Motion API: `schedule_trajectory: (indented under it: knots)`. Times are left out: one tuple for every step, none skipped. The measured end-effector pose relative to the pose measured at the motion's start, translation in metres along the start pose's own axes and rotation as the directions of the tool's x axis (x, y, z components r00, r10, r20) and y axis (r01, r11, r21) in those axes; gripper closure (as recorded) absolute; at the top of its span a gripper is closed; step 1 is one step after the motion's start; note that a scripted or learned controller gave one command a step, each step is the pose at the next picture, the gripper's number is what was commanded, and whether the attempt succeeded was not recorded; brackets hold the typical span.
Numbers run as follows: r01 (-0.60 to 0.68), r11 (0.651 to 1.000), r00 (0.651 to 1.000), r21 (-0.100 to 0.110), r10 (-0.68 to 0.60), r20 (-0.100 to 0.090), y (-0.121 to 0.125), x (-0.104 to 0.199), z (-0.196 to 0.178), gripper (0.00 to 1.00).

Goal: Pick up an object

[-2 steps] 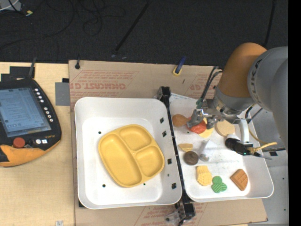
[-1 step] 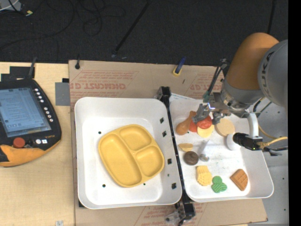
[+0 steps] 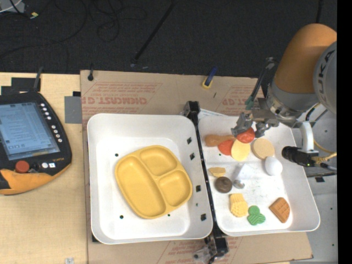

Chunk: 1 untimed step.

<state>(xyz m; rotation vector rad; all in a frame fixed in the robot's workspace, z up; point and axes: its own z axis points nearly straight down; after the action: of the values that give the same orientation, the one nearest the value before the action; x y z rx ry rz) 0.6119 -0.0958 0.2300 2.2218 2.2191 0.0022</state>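
My gripper [image 3: 250, 128] hangs over the far part of the right bin [image 3: 300, 224], directly above a small red piece [image 3: 246, 137]. Close around that piece lie a yellow round item [image 3: 240, 150], a tan round item [image 3: 263, 147], another red piece [image 3: 225, 146] and an orange-brown sausage shape [image 3: 213, 141]. The gripper body hides part of the red piece, and whether it touches the piece is not visible. Nothing is seen lifted off the bin floor.
Also in the right bin: a white egg [image 3: 272, 165], a brown disc [image 3: 223, 185], a yellow ridged piece [image 3: 237, 205], a green piece [image 3: 255, 216], an orange cracker [image 3: 280, 209]. The left bin [image 3: 104, 131] holds a yellow divided plate [image 3: 154, 180]. A tablet controller [image 3: 27, 136] lies far left.
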Motion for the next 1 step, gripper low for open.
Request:
schedule_trajectory:
  knots:
    - [0.005,1.000,1.000,0.005,-0.005,-0.003,-0.0068,0.0586,-0.0069,1.00]
